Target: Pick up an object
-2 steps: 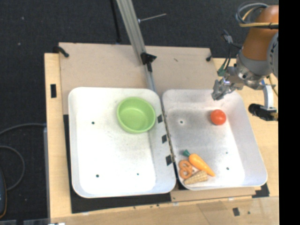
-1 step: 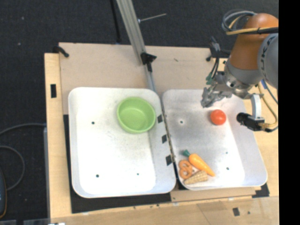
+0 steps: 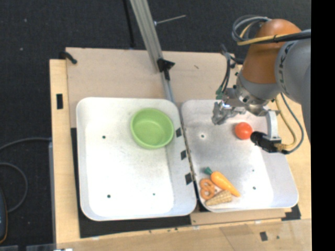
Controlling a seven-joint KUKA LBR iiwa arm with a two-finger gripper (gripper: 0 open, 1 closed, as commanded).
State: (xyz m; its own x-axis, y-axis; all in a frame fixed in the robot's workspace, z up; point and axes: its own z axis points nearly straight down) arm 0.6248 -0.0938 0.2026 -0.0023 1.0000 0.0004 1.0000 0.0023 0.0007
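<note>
My gripper (image 3: 222, 112) hangs over the upper part of the right bin (image 3: 272, 192), pointing down and to the left. An orange-red ball (image 3: 243, 130) lies in that bin just right of and below the gripper, apart from it. At the right bin's front edge a toy carrot (image 3: 224, 181) lies next to a pretzel-shaped piece (image 3: 208, 188) and a small corn cob (image 3: 220, 197). A green bowl (image 3: 152, 128) sits in the upper right of the left bin (image 3: 104, 192). Nothing shows between the fingers.
A slanted metal pole (image 3: 149, 33) rises from behind the bins, its base near the seam between them. A black fitting (image 3: 267, 141) on the arm sits just right of the ball. The wooden bench (image 3: 104, 72) borders the bins.
</note>
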